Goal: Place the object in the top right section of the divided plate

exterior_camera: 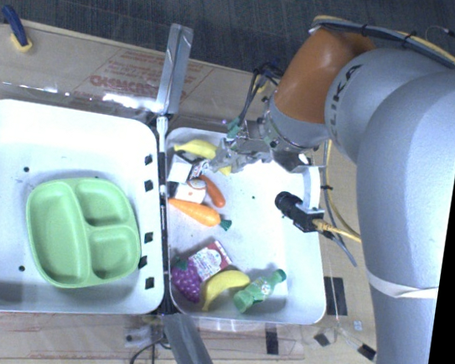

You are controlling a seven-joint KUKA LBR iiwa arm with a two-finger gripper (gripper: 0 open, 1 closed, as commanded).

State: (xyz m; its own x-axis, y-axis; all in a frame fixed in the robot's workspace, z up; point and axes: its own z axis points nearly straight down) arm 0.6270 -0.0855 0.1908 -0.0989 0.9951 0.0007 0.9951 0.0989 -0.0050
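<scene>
A light green divided plate lies in the left bin, with one large section on its left and two smaller ones on its right; nothing lies on it. My gripper hangs low over the far end of the right bin. It is right beside a yellow banana-like piece and just above a small orange carrot and a white-and-red item. The wrist hides the fingertips, so nothing can be seen held.
The right bin also holds a long carrot, a pink packet, purple grapes, a second banana and a green bottle. A metal divider stands between the bins. The arm's bulk covers the right side.
</scene>
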